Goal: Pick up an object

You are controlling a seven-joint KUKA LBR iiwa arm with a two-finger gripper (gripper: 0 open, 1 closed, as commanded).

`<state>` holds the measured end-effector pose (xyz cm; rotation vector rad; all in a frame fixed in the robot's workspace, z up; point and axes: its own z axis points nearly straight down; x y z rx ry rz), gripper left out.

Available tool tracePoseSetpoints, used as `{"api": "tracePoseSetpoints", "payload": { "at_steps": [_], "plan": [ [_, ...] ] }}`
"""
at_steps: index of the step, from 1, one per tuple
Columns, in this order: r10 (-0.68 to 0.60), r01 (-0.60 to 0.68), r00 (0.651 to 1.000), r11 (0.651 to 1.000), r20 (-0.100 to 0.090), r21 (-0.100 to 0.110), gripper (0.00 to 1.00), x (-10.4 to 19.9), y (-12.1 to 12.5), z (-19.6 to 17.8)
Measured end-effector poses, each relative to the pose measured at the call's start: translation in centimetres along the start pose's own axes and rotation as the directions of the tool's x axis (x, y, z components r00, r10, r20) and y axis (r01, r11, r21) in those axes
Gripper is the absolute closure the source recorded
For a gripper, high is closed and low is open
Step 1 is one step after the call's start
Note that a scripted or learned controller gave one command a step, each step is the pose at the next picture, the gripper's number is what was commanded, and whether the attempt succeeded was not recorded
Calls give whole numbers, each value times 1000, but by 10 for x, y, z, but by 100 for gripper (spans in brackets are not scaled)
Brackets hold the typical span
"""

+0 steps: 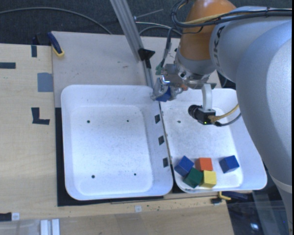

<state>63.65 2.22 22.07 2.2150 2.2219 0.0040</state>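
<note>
In the camera view, a blue block [164, 96] is seen pinched in the pincer [162, 90], raised above the far rim between the two bins. Five more blocks are clustered in the right bin [201, 136]. The left bin [108, 141] rests on the bench [19, 131].

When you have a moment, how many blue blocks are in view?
2, both in the right bin: one blue block beside the orange block, another apart to the right. A bluish item at the gripper is unclear.
</note>
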Motion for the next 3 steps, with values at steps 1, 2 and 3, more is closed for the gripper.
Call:
{"api": "tracePoseSetpoints", "payload": {
  "at_steps": [1, 2, 3],
  "plan": [
    [3, -3, 1000, 1000, 0, 3, 100, -36, 24, -31],
    [-4, 4, 1000, 1000, -3, 11, 100, 34, 3, -1],
    [-2, 2, 1000, 1000, 0, 11, 100, 30, 4, -12]
  ]
}}
